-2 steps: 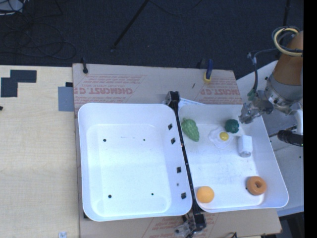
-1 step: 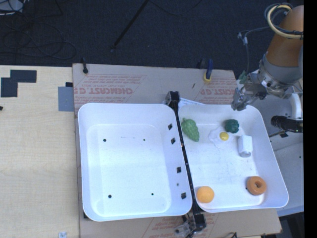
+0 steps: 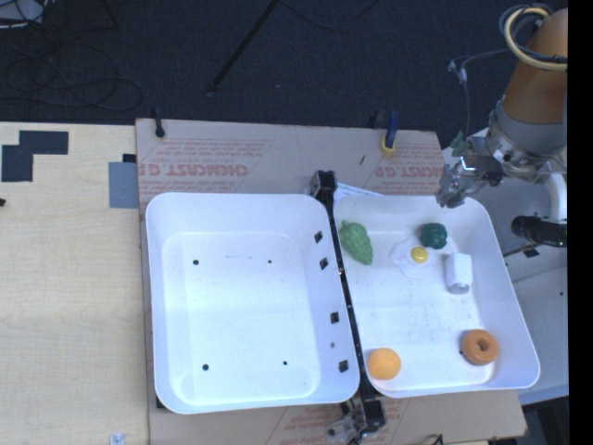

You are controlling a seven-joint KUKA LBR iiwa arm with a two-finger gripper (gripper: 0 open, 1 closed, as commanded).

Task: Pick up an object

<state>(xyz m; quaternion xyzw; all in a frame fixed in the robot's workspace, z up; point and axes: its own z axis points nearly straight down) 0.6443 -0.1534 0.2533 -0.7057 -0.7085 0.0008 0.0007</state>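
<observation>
**Claw poised over the far rim of the right bin**

Nearest in the right bin (image 3: 519,360) sit an orange ball (image 3: 384,363) by the near-left corner, close to the divider, and an orange ring (image 3: 480,347) toward the near-right wall, lying flat. Bare white floor lies between them and the farther group.

Farther in, a white cylinder (image 3: 458,273) lies on its side, its long axis running near to far, just inside the right wall. Left of it rests a small yellow piece (image 3: 419,256) on a pale disc, and just beyond that a dark green lump (image 3: 433,235). A light green leafy toy (image 3: 356,243) lies close to the divider, its long axis slanting from far-left to near-right.

The left bin (image 3: 167,248) adjoins, sharing the black-clipped divider.

Farthest, the claw (image 3: 451,193) hangs over the right bin's far rim, holding nothing; whether it is wide or narrow I cannot tell. The counter (image 3: 65,295) stretches left.
</observation>
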